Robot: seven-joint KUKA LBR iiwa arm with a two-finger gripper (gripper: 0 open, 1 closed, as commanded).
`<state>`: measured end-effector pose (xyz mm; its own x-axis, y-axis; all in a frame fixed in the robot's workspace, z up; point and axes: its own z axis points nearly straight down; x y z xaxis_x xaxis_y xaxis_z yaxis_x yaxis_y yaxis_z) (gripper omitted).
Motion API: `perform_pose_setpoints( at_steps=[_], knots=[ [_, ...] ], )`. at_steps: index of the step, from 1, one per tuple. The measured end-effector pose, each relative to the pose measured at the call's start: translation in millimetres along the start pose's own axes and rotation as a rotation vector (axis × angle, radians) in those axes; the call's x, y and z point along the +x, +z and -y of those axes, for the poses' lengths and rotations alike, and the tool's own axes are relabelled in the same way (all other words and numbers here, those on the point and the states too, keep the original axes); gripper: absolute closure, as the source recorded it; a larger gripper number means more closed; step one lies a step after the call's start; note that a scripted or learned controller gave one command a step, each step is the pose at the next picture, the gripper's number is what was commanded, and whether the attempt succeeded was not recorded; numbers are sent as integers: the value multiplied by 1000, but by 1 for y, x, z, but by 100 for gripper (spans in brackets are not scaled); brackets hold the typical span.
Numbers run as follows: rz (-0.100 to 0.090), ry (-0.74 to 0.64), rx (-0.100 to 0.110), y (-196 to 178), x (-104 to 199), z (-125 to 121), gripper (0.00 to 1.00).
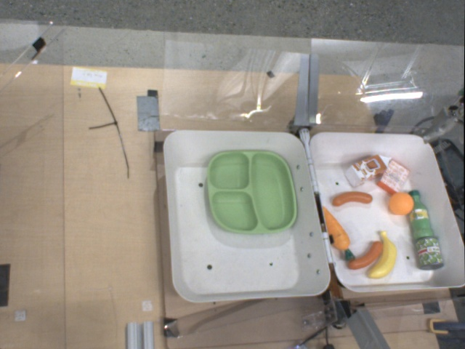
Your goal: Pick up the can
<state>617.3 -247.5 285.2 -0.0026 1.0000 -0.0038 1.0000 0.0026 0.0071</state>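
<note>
Can (426, 237): green, with a green cap and a printed label. It lies lengthwise along the right wall of the right bin (436, 162), cap end pointing to the far side.

Gripper: can't tell how wide it is or whether it has anything.

Relative to the can:
- orange (400, 204): just left of the cap end, touching or nearly so
- banana (385, 256): left of the can's lower half, near but apart
- lower sausage (365, 255): on the banana's far side from the can, against the banana
- carrot (336, 231): further left, by the bin's left wall, green end towards the lower sausage
- upper sausage (352, 198): left of the orange, lying flat
- two small cartons (367, 169) (394, 174): beyond the cap end and to the left, side by side, the orange-red one nearer the can
- left bin (240, 271): well left of the can, holds a green three-compartment plate (252, 191)
- bench (73, 209): far left of the can, carries a yellow label (89, 77), a grey tape patch (148, 113) and a thin black wire (116, 133)
</note>
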Motion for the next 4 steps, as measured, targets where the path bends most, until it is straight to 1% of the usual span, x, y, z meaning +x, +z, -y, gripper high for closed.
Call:
perform_pose_setpoints(
  at_steps=[1, 2, 3, 4],
  knots=[
    [-2, 175, 5, 136, 44, 3, 0],
    [0, 243, -17, 173, 92, -20, 0],
    [6, 241, -19, 158, 88, -21, 100],
    [6, 240, -19, 159, 88, -21, 0]
  ],
)
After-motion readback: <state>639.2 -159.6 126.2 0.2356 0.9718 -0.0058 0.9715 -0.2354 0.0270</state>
